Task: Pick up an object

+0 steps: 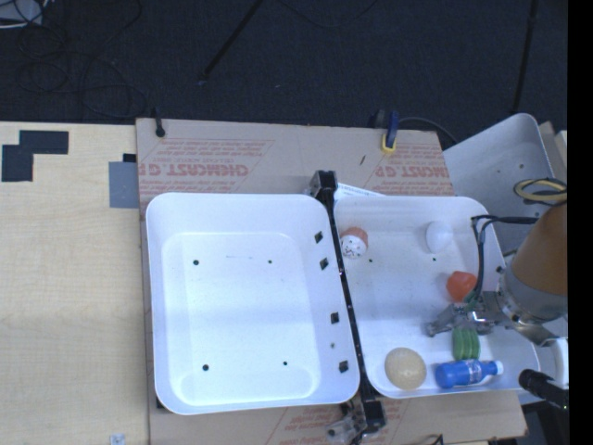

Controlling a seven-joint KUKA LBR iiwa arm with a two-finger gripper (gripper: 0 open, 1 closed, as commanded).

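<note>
My gripper (460,321) is low in the right bin (398,213), near its right wall, at the end of the grey arm (542,267). A green object (465,343) lies right under and in front of it, partly covered by the gripper's metal. An orange object (460,286) sits just behind the gripper. A blue bottle (468,373) lies at the bin's front right, with a cream ball (405,367) to its left. A white ball (438,237) and a small white-and-orange ball (353,243) rest toward the back.
The left bin (157,248) stands beside the right one, split from it by a black-clipped divider (335,286). Cardboard (241,160) lies under both bins. Cables (482,239) run along the right bin's right wall.
</note>
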